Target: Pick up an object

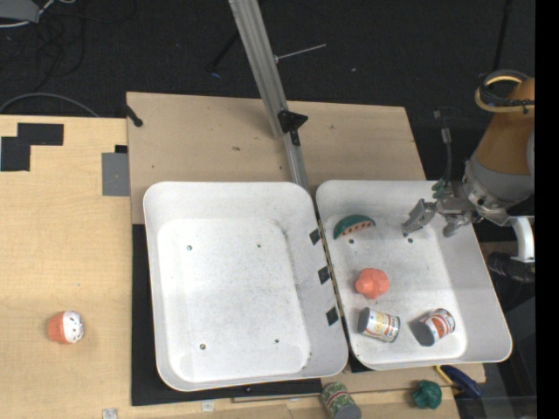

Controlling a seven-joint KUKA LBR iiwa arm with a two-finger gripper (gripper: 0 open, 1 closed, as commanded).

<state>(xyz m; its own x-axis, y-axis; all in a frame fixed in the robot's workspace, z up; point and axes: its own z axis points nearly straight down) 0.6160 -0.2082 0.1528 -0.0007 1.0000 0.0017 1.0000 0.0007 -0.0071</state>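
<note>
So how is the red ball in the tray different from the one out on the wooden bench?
The red ball in the tray is plain red all over; the ball on the bench has a white patch with dark marks. The first lies in the right bin among cans; the second sits alone on the wooden bench, outside both bins. Both are small, roundish and orange-red.

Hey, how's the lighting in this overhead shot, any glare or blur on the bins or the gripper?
In the camera view, light is even and soft; the left bin looks bright white without blown-out glare, and the right bin likewise. The gripper is slightly soft but readable. The floor beyond the bench is dark, with little detail.
</note>
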